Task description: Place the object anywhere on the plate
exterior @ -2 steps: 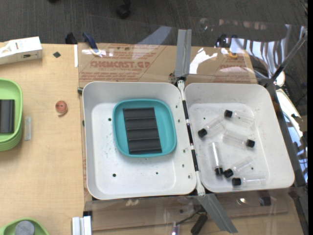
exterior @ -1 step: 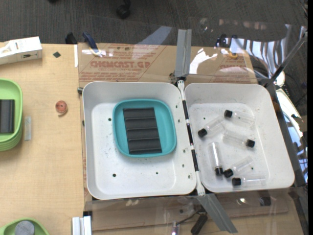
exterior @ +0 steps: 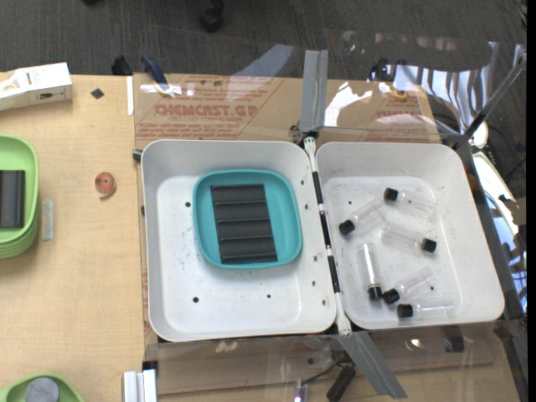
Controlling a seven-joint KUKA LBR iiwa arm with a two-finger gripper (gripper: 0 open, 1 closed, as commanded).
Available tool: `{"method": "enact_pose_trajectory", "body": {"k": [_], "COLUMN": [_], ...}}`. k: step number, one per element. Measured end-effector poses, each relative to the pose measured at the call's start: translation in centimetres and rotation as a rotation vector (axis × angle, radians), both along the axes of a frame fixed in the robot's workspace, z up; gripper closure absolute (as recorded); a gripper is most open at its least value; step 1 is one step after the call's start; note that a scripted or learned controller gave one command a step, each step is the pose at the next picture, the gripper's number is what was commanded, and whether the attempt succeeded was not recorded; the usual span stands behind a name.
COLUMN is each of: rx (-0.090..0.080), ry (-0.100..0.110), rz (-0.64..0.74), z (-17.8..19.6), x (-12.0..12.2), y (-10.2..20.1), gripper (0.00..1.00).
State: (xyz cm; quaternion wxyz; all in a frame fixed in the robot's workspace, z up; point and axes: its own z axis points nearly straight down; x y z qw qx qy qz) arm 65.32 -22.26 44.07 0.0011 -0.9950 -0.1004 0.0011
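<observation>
A teal plate [exterior: 286, 224] lies in the left white bin [exterior: 167, 233]. On it rests a black ribbed block [exterior: 243, 222]. In the right white bin [exterior: 452, 182] lie several clear vials with black caps: one near the top [exterior: 406, 199], one at the left [exterior: 358, 220], one at the right [exterior: 412, 239], one upright in line near the middle [exterior: 369, 268], and two close to the front edge [exterior: 412, 285].
A brown cardboard sheet [exterior: 218, 107] lies behind the bins. On the wooden bench at left sit a green tray [exterior: 25, 224], a small round reddish piece [exterior: 104, 183] and a white box [exterior: 38, 84]. Clear plastic sheeting [exterior: 494, 99] stands at the right.
</observation>
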Motion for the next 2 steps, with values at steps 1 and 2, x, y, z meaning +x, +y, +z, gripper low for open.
{"method": "enact_pose_trajectory", "body": {"k": [1, 2], "rx": [0.0, 0.0], "ry": [0.0, 0.0], "rz": [0.0, 0.001], "z": [0.01, 0.03], "x": [-0.01, 0.08], "y": [-0.01, 0.01], "gripper": [0.0, 0.0]}}
